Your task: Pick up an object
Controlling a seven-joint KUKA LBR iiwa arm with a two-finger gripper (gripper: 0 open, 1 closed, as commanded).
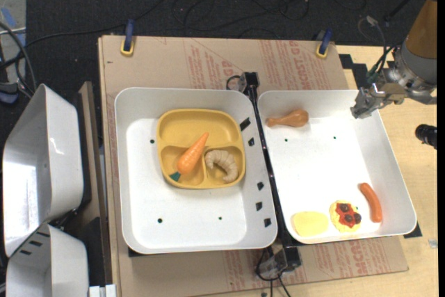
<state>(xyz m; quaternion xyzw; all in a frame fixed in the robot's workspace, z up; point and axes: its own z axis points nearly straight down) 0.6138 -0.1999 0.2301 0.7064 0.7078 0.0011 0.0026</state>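
Cardboard covers the counter (208, 59) beneath two white bins. Hand (363, 106) hovers at the right bin's (327, 177) far right rim; whether it is open cannot be told, and nothing shows in its grasp. Nearest object: drumstick (288, 119), lying leftward of the hand, long axis running left-right. Sausage (370, 202) lies well apart, toward the near edge.

On my feed the arm (423, 38) reads as a rounded tan-orange segment with a pale ring at its top, a grey metal wrist collar beneath it, thin dark cables trailing off the wrist, a small grey angular end effector (364, 105)
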